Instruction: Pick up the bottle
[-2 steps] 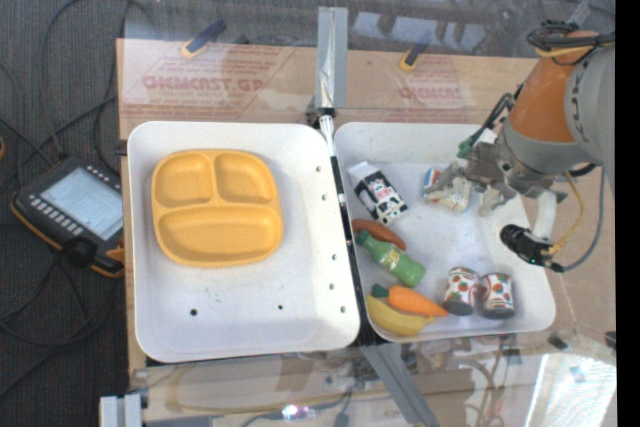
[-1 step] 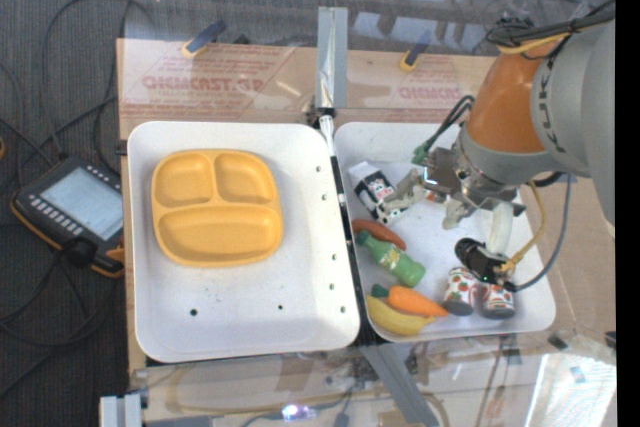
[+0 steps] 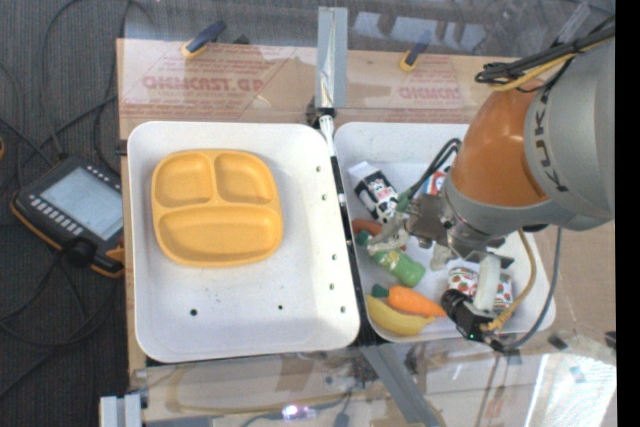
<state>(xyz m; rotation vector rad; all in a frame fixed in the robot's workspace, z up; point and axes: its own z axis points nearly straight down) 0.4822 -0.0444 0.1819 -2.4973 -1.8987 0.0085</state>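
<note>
The bottle (image 3: 404, 268) is small and green and lies on its side in the right bin (image 3: 350, 147), just above the carrot. My gripper (image 3: 392, 237) hangs low over the middle of that bin, right above the bottle's upper left end and very close to it. The grey arm with its orange band (image 3: 500, 170) hides the bin's right half. Nothing is visibly lifted.
An orange carrot (image 3: 415, 302) and a yellow banana (image 3: 393, 320) lie at the right bin's front. A black-and-white pack (image 3: 375, 193) sits at its back left, a printed cup (image 3: 468, 279) at the right. The left bin (image 3: 200, 315) holds a yellow divided plate (image 3: 215, 205).
</note>
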